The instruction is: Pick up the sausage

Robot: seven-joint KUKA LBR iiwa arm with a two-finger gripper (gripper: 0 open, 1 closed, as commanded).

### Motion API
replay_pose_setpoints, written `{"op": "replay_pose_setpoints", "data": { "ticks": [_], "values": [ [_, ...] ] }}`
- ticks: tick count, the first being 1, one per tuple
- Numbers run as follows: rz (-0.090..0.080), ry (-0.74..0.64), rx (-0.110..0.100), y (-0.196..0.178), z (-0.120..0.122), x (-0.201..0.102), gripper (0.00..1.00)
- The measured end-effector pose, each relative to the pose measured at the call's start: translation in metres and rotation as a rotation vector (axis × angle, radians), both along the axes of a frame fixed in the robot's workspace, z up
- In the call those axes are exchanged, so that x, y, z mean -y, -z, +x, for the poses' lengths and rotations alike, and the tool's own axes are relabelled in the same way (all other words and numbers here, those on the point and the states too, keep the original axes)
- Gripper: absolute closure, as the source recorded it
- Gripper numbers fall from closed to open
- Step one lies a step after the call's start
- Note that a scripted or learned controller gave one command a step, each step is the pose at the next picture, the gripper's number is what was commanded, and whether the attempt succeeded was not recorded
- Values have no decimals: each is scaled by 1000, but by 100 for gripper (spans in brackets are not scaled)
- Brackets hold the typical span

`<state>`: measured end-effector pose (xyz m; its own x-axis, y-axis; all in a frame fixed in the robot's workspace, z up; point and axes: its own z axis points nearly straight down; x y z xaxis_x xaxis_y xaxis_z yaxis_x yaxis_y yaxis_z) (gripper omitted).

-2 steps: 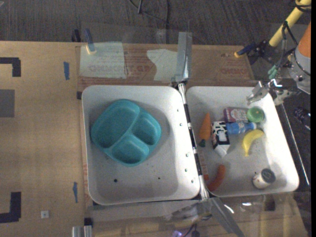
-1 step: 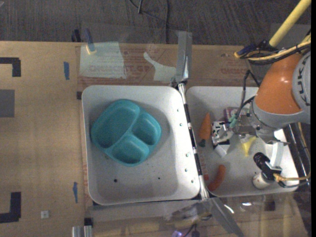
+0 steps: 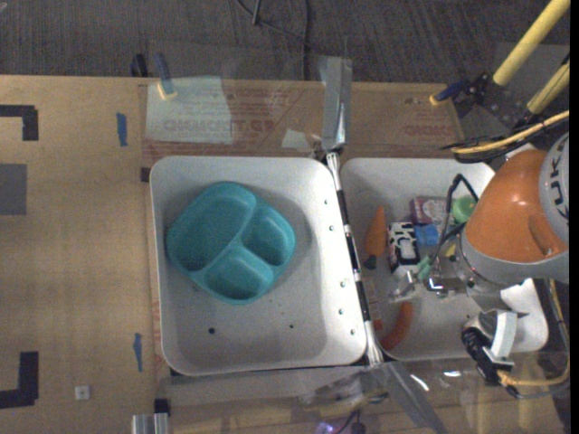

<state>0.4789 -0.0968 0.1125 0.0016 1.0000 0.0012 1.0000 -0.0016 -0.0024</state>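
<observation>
**While hand hovers, sausage waits in right bin**

Reddish-brown curved sausage (image 3: 397, 325) lies at six o'clock in the right white bin (image 3: 380, 177), against its left wall. Metal two-finger hand (image 3: 418, 281) sits just above it, at twelve o'clock; finger state unreadable.

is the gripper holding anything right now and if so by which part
Nothing visibly held. The gripper hangs just above the sausage, which lies in the right bin.

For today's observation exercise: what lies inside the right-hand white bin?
A reddish sausage, an orange carrot-like piece, small boxes and the gripper. The arm covers the bin's right part.
</observation>
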Motion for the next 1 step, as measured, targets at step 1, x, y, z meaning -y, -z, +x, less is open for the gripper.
{"op": "replay_pose_setpoints", "data": {
  "ticks": [1],
  "values": [
    [1,95,7,25,15,17,0]
  ]
}}
